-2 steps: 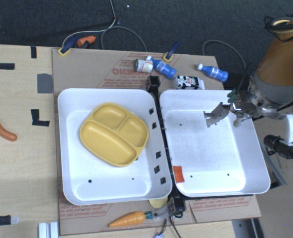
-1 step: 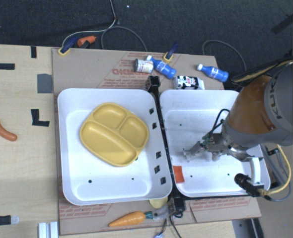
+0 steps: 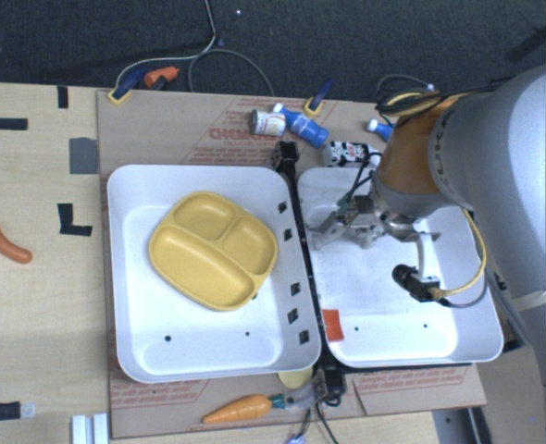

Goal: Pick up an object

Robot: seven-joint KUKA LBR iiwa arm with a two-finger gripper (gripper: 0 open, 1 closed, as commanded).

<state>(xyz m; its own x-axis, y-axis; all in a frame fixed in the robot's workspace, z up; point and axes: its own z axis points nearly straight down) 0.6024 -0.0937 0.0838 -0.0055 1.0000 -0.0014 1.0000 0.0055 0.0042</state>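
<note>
Left bin [image 3: 130,248] with a yellow divided plate [image 3: 214,249] sitting in the middle, right bin [image 3: 477,340] with a small orange block [image 3: 331,324] at its near-left corner, gripper [image 3: 340,226] low over the far-left part, can't tell its grip

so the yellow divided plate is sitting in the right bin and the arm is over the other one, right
Not quite. The camera view shows the yellow divided plate in the left bin, not the right one. The arm is over the other one, the right bin.
</note>
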